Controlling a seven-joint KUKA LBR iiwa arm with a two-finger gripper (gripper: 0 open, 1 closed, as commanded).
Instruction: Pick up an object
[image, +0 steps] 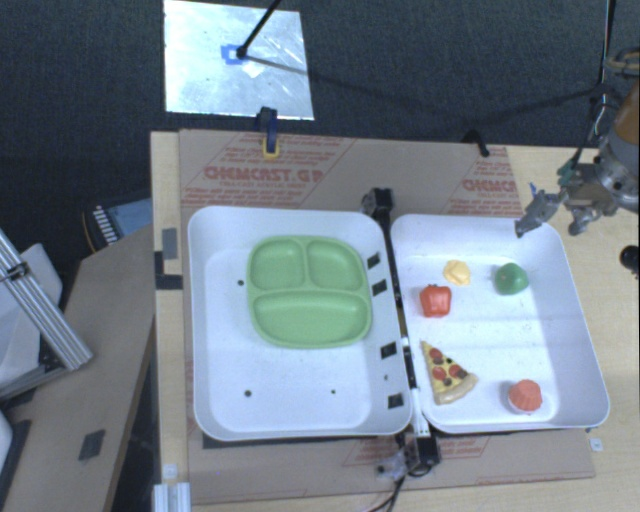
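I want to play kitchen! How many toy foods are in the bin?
5, all in the right bin: yellow piece, green ball, red pepper, pizza slice, red-and-white piece.

Two shallow white plastic bins (215, 400) sit side by side. One green three-compartment plastic plate (308, 291) lies in the nine-o'clock bin. The three-o'clock bin holds five toy foods: one yellow piece (457, 271), one green ball (511, 279), one red pepper (435, 300), one pizza slice (447, 372), one red-and-white cake (524, 396).
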